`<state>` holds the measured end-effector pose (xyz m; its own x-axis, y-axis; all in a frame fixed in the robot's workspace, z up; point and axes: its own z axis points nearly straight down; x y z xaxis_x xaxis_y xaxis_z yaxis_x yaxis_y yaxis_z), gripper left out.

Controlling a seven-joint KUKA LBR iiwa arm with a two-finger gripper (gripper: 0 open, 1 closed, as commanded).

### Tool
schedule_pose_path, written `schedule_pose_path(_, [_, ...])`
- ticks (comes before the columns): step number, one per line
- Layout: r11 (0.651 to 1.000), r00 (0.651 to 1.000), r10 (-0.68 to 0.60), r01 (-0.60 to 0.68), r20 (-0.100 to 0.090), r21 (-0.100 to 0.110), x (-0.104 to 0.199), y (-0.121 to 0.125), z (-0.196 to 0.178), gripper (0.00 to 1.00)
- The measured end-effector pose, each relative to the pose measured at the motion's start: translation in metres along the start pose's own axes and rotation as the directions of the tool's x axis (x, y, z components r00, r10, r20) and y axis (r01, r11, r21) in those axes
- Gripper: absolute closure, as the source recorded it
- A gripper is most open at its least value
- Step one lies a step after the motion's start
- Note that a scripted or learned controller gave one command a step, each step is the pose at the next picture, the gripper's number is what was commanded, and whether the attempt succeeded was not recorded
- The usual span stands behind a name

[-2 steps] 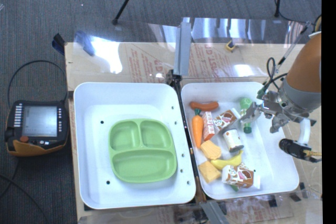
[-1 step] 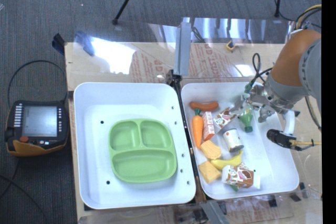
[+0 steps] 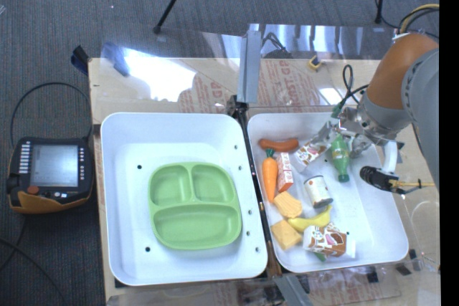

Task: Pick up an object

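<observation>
Our gripper [image 3: 341, 136] sits low in the right bin [image 3: 384, 226], right at the green bottle [image 3: 340, 159]; whether it clasps it we cannot tell. We judge the bottle light, stiff and slick, best pinched across its body. Around it we count one carrot [image 3: 269, 175], one sausage [image 3: 279, 145], one can [image 3: 317, 191], one banana [image 3: 313, 221], two cheese wedges [image 3: 288, 204]. The left bin [image 3: 122, 154] holds one green divided plate [image 3: 194, 205].

Green divided plate [image 3: 194, 205], teach pendant [image 3: 51, 174]
</observation>
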<state>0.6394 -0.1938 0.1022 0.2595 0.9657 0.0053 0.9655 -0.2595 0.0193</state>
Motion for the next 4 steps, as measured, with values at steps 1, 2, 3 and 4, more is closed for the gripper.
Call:
schedule_pose_path(1, [1.000, 1.000, -0.003, 0.003, 0.007, -0.013, -0.003, 0.005, -0.016, 1.00])
schedule_pose_path(2, [1.000, 1.000, -0.004, 0.004, 0.006, -0.004, -0.002, 0.002, -0.011, 0.00])
schedule_pose_path(3, [1.000, 1.000, -0.002, 0.002, 0.010, -0.005, 0.005, 0.002, 0.000, 0.00])
schedule_pose_path(4, [1.000, 1.000, -0.006, 0.006, 0.007, -0.005, 0.007, 0.003, -0.008, 1.00])
